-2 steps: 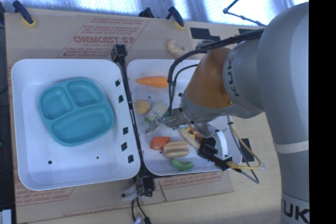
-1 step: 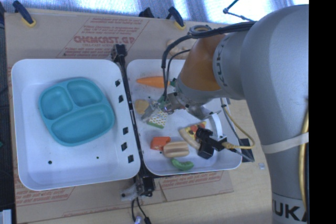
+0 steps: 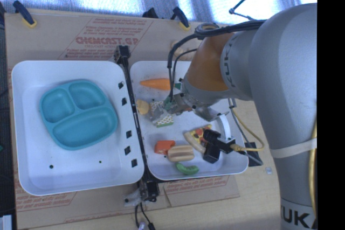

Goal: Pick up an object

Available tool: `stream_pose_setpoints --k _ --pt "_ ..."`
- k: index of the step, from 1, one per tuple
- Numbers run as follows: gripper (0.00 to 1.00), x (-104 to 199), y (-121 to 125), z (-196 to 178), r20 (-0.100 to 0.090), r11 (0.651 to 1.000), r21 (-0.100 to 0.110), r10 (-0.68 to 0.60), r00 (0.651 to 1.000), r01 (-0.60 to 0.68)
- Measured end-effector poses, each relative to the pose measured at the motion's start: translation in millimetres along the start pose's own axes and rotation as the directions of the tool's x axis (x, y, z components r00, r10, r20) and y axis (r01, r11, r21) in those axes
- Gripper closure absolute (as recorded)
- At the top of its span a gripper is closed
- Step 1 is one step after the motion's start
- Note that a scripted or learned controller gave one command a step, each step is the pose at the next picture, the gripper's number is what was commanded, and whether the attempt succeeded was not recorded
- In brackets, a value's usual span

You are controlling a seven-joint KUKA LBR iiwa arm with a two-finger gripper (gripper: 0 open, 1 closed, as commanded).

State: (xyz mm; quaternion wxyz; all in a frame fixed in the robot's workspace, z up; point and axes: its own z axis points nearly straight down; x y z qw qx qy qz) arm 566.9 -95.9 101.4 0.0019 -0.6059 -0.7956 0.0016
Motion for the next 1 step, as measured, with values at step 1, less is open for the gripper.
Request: stream_pose_setpoints --k 1 --pt "1.00 49.5 -13.1 -94.7 -0.002 0.920 -0.001 0.392 0.920 -0.392"
